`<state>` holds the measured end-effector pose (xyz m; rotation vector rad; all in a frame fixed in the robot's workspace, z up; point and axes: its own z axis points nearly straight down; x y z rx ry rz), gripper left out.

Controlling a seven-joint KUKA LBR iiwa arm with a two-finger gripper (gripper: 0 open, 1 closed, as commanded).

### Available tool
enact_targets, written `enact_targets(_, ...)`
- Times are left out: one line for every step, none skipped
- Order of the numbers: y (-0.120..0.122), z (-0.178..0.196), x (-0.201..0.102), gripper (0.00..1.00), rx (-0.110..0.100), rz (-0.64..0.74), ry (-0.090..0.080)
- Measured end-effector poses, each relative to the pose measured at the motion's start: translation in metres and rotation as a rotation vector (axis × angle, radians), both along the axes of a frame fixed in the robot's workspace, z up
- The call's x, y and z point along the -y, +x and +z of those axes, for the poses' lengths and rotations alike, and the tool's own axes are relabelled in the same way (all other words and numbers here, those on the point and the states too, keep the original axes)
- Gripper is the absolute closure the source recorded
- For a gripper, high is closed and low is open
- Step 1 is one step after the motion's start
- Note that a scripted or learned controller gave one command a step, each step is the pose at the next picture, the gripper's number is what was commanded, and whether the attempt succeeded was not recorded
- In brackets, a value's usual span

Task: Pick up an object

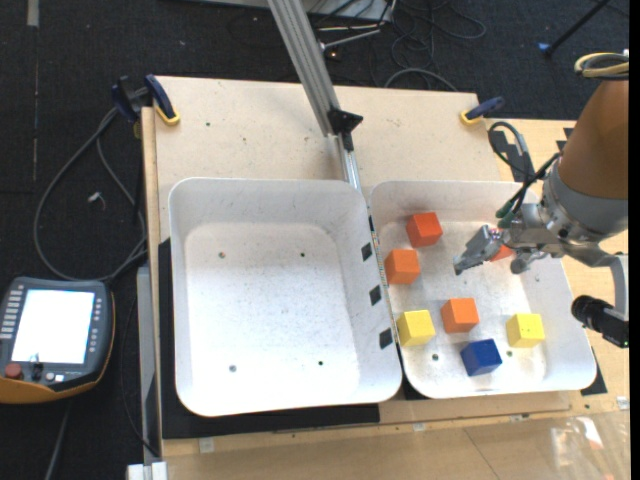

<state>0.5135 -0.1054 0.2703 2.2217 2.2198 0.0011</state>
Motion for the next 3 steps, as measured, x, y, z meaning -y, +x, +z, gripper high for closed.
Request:
enact_targets(-0.021, -0.033, 0.005, 0.00, -0.005, -0.001, 0.000)
enact_targets(0.016, -0.155, 0.040, 0.00, -0.008, -0.002, 0.001)
enact_targets(0.017, -0.141, 0.040, 1.00, -0.001, 0.000, 0.000)
